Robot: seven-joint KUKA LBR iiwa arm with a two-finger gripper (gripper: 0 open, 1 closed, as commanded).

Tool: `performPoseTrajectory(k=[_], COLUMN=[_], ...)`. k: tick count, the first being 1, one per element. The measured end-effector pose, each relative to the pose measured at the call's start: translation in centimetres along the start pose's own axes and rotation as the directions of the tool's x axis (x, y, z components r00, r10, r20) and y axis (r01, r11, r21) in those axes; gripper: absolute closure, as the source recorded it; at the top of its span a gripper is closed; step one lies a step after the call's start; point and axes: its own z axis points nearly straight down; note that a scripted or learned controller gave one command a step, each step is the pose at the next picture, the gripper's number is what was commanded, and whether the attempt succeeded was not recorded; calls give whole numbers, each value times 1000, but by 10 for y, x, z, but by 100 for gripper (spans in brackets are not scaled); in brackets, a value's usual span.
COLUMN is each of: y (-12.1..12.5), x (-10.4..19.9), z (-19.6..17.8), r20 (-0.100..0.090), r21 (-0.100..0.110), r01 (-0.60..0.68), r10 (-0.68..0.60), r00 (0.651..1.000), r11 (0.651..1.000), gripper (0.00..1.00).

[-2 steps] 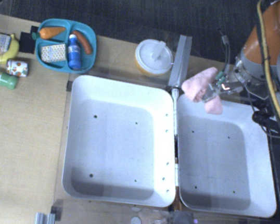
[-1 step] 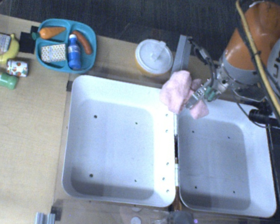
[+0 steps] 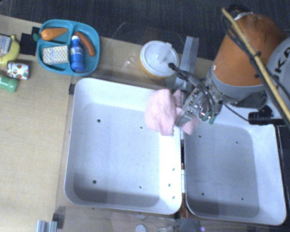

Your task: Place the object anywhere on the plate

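- The end effector (image 3: pixel 199 109) hung over the seam between the two bins, at their far edge, with the arm reaching in from the right.
- A pink cloth (image 3: pixel 161 111) draped from its fingers, which were closed on the cloth's right-hand portion; the bulk hung left over the left bin (image 3: pixel 117 152), and a smaller fold showed on the other side of the fingers.
- The cloth appeared lifted clear of the bin floor, probably so it could be carried without dragging.
- The right bin (image 3: pixel 233 176) lay below the wrist.
- The blue divided plate (image 3: pixel 93 39) sat on the desk (image 3: pixel 21 137), well apart to the far left, already bearing toy food in its compartments.
- Judgement: transport to the plate remained undone; the limp cloth could slip or snag on the bin wall.
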Motion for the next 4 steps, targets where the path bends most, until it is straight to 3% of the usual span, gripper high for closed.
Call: performPoseTrajectory(k=[1, 3, 4], y=[33, 94, 94], x=[37, 115, 115], z=[9, 1, 1], r20=[0, 0, 0], r21=[-1, -1, -1], r01=[347, 349, 348], r10=[-347, -349, -348], r00=[938, 937, 937], r11=[938, 937, 937], gripper=[100, 100, 0])
